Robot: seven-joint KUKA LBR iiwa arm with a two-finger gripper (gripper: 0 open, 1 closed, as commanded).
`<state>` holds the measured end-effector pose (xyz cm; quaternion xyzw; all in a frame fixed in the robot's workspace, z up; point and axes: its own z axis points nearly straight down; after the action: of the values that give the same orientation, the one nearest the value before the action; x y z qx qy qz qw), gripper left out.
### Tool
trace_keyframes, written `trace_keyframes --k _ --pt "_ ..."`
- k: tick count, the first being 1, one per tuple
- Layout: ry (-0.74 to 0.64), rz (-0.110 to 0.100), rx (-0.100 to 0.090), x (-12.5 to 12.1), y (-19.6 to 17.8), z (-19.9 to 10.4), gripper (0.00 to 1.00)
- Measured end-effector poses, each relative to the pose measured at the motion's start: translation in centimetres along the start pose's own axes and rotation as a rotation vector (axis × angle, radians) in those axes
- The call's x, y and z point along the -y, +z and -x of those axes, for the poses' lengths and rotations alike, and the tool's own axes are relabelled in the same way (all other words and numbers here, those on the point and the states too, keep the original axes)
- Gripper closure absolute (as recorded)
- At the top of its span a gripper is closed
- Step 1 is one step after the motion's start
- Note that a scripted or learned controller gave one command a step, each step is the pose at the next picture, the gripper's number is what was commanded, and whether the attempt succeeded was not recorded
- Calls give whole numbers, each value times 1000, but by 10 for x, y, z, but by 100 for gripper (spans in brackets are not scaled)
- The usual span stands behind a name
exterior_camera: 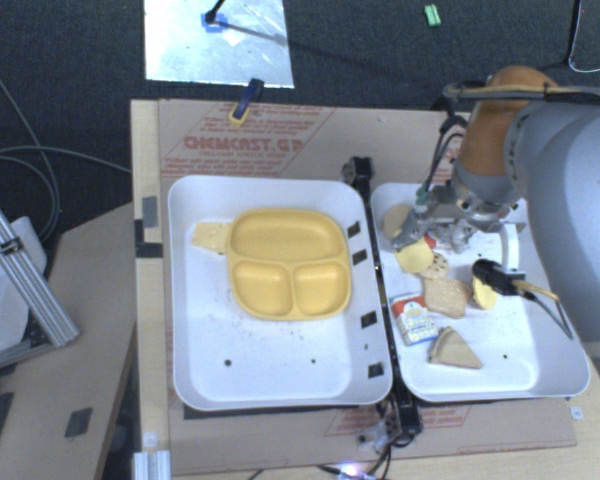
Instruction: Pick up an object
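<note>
My gripper (432, 236) is low in the right bin (555, 368), at its upper left part. Its fingers stand apart, with nothing clearly held between them. Just below it lie a round yellow piece (414, 258) and a small brown cookie (439, 264). A pale round piece (394, 220) sits to the left of the gripper. Further toward the front are a slice of toast (445, 296), a red and white packet (414, 320) and a triangular sandwich half (453, 350). A small yellow piece (484, 294) lies to the right of the toast.
The left bin (195, 368) holds a yellow three-compartment plate (287, 263) and a flat pale yellow piece (211, 236) at its left. A black divider (376, 288) runs between the bins. The grey arm (570, 188) covers the right bin's far right.
</note>
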<state>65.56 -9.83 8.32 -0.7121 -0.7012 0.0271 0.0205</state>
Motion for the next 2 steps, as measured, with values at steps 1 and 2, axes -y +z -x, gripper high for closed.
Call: trace_keyframes --k 1,2 --pt "-13 60 -11 17 0 24 0" --pt "-15 65 -10 77 4 39 0"
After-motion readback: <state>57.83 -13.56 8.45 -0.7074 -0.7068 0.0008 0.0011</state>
